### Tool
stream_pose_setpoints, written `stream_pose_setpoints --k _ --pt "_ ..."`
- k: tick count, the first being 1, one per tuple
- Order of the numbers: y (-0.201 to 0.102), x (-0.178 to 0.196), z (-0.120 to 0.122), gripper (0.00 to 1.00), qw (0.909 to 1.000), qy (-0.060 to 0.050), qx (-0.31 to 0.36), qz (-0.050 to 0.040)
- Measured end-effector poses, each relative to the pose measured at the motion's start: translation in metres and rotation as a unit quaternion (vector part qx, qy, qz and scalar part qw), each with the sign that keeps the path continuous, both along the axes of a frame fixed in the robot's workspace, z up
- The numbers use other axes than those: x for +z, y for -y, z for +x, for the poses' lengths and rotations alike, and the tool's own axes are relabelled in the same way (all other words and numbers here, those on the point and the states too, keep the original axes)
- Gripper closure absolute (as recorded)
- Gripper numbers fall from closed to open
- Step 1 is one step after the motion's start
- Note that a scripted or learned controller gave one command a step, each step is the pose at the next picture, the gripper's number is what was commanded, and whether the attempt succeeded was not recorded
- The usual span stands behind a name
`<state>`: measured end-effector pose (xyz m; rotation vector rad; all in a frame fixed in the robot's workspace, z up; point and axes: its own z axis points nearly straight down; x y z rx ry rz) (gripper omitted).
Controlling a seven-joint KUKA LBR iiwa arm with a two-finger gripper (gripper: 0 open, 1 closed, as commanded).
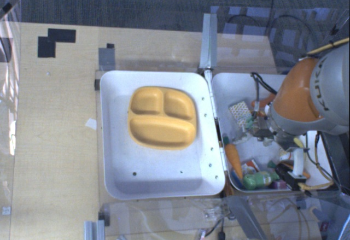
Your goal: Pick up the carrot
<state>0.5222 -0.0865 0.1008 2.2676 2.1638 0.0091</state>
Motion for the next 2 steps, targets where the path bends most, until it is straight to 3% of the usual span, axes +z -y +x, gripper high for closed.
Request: stream_pose_setpoints --k 1,2 --pt "-0.0020 -0.0093 -0.0186 0.00 0.9941 0.008 0.108 -0.0038" --pt "0.0029 -0.0092 -0.0257 0.00 0.9750 0.007 0.222 -0.0054"
